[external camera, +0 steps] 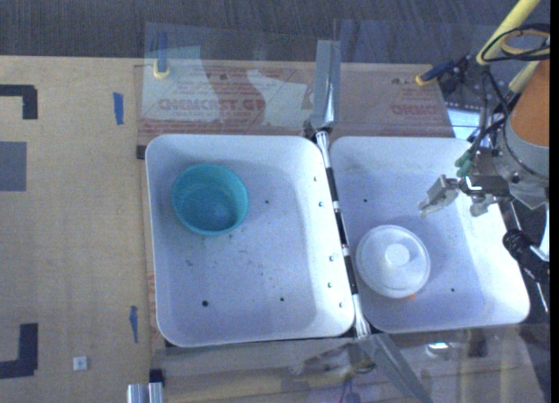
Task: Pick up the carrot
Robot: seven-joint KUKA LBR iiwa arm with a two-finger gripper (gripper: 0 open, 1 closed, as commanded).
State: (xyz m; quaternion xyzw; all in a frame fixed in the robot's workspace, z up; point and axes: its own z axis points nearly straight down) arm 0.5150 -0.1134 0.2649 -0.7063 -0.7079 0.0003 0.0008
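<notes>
A white lid (394, 260) hides most of the carrot (410, 295), below the spread hand (454, 195).

The arm (533, 117) at the right edge of the frame is grey, with an orange band showing at its upper part above a pale grey wrist section. Black cables (489, 95) loop around it, and a yellow hose (524, 3) runs to the upper right corner. The gripper (454, 193) is light grey metal with small green spots beside its mount.
</notes>
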